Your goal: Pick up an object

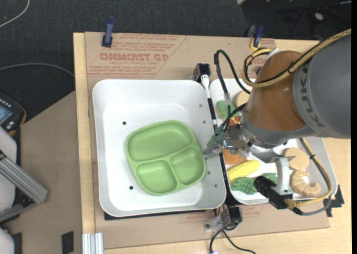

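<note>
- Green divided plate [165,157]: three compartments, lies flat in the left bin [111,102], toward that bin's 5 o'clock part; its right edge is close to the bin's right wall.
- Gripper [215,145]: at 3 o'clock of the plate, over the seam between the two bins, its metal tips just beside the plate's right rim. Open or closed cannot be told; nothing is seen held.
- Arm [301,94]: grey with an orange band, reaches in from 3 o'clock and hides most of the right bin [245,197].
- Right bin's contents, seen at 5 o'clock of the gripper: a yellow corn cob [244,168], a green leafy piece [245,184] below it, and pale tan pieces [300,172] at 3 o'clock of these.
- Black cables [223,66]: loop from the wrist at 12 o'clock of the gripper.
- Brown board [134,54]: under both bins.
</note>
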`<action>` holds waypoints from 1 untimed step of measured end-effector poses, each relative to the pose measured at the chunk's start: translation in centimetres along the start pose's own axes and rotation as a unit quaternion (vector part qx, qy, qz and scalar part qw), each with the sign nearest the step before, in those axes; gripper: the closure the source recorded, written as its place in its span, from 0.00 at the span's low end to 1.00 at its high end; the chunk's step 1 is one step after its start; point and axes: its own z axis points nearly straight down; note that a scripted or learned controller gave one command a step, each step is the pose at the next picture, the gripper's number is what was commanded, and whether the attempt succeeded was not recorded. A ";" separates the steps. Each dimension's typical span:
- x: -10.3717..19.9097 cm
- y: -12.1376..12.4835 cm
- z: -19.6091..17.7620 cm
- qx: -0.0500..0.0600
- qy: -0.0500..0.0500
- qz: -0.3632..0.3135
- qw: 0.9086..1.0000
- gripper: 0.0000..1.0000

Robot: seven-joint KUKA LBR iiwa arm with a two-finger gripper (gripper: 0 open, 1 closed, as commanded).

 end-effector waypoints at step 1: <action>-0.5 0.1 -1.1 -0.002 -0.002 0.004 1.000 1.00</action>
